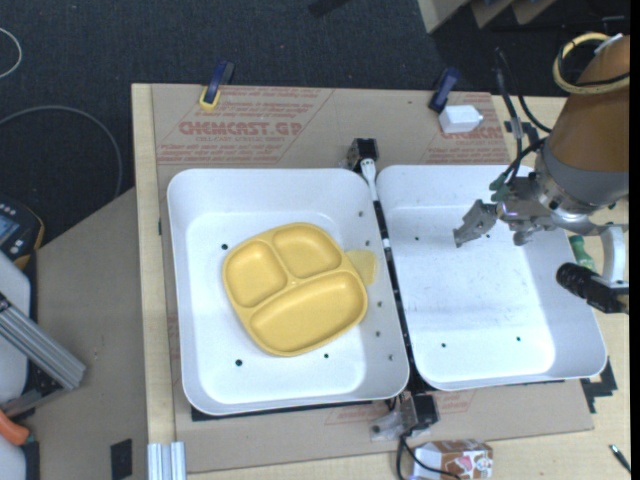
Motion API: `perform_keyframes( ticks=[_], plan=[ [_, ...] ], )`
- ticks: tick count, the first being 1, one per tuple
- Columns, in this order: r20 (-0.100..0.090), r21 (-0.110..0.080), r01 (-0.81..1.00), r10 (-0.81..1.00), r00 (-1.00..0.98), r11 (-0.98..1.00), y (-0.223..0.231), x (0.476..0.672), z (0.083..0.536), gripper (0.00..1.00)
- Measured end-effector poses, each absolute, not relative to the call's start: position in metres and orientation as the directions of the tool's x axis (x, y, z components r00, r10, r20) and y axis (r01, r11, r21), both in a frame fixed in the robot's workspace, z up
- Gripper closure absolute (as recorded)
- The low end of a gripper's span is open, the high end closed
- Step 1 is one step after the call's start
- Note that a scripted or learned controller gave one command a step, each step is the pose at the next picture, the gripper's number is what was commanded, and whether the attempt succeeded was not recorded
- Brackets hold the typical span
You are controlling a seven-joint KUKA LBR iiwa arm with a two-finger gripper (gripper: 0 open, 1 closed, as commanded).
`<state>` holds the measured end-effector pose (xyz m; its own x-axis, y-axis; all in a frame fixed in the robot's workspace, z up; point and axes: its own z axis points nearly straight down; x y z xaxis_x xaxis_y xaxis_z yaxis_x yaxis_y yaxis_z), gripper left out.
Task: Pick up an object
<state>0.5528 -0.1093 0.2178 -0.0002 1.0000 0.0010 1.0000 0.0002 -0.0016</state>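
Yellow plastic three-compartment plate [294, 287] lies flat at centre of left white bin [190, 218], left-centre of frame. End effector [487, 220] hangs over right white bin [480, 368], upper right of frame, well apart from plate. Fingers spread, released, nothing between them. Both bins sit on counter [150, 148].

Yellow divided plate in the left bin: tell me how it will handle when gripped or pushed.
The yellow divided plate looks like moulded plastic, so probably stiff and light. It lies flat and wide, so unlikely to tip or roll; a push would likely slide it across the left bin. Its glossy, low rim may slip from the gripper.
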Motion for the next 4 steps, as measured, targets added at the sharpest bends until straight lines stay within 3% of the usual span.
perform_keyframes(
  ticks=[1, 2, 3, 4],
  plan=[
    [-0.001, 0.012, 1.000, 1.000, -0.003, 0.003, -0.090, 0.507, 0.342, 0.00],
    [0.002, 0.013, 1.000, 1.000, -0.010, 0.010, -0.003, 0.479, 0.440, 0.00],
    [-0.001, 0.005, 1.000, 1.000, -0.002, 0.002, -0.007, 0.480, 0.445, 1.00],
    [0.001, -0.009, 1.000, 1.000, -0.008, 0.008, 0.069, 0.479, 0.374, 1.00]
  ],
)
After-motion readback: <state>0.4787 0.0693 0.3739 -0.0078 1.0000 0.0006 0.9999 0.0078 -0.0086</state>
